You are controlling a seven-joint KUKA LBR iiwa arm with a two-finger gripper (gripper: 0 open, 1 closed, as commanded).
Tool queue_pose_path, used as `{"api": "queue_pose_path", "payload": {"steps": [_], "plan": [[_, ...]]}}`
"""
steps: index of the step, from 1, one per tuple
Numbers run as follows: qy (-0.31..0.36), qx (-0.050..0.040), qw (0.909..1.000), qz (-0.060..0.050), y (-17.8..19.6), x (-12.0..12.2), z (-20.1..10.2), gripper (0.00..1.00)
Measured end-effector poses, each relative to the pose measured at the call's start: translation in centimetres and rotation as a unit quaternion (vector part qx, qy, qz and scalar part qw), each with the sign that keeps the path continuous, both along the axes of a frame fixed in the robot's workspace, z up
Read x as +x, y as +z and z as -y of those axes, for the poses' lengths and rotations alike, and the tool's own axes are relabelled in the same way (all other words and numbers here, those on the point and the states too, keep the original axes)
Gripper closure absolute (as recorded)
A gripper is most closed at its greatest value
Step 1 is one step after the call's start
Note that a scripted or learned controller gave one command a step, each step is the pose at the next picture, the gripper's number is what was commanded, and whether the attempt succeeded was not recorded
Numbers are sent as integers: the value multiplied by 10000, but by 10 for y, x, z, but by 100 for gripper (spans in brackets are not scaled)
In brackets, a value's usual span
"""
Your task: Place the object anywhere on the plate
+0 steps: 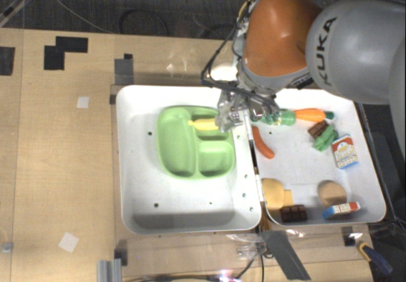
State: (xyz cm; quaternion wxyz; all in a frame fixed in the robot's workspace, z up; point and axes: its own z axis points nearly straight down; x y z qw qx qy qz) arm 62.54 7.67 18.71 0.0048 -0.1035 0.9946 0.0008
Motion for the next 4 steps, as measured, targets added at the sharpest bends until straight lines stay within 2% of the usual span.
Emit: {"api": "queue_pose_path", "payload": {"steps": [1, 2, 3, 4], "plan": [[-1, 2, 10000, 2, 0, 0, 0, 0], [968, -6, 9953, 35, 88, -28, -8, 0], [958, 7, 9954, 68, 99, -26, -9, 100], [454, -6, 9990, -52, -7, 43, 21, 100]]}}
